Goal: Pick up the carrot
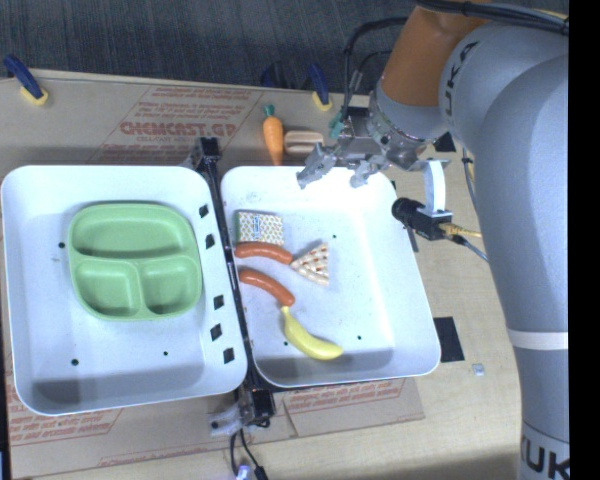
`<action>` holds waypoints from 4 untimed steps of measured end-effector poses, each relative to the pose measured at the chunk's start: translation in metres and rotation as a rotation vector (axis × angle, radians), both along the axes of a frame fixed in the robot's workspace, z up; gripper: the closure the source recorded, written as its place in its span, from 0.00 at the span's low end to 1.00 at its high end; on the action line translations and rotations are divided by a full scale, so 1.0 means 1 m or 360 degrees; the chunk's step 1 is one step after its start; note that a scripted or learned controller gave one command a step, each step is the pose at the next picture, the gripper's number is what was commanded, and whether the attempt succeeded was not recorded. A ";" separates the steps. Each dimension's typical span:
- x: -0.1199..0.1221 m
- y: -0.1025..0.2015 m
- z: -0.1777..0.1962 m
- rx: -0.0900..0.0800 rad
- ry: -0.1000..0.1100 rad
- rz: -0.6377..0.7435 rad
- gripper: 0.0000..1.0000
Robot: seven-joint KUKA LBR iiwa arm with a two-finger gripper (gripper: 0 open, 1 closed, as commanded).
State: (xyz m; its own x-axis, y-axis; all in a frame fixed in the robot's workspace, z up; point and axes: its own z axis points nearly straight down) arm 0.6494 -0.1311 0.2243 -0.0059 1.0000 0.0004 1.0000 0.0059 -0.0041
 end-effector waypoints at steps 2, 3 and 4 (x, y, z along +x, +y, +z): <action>0.008 -0.078 -0.066 -0.0002 -0.0005 0.0076 0.00; 0.007 -0.079 -0.133 0.0001 0.0001 -0.0041 0.00; 0.006 -0.077 -0.103 -0.0001 -0.0005 0.0199 0.00</action>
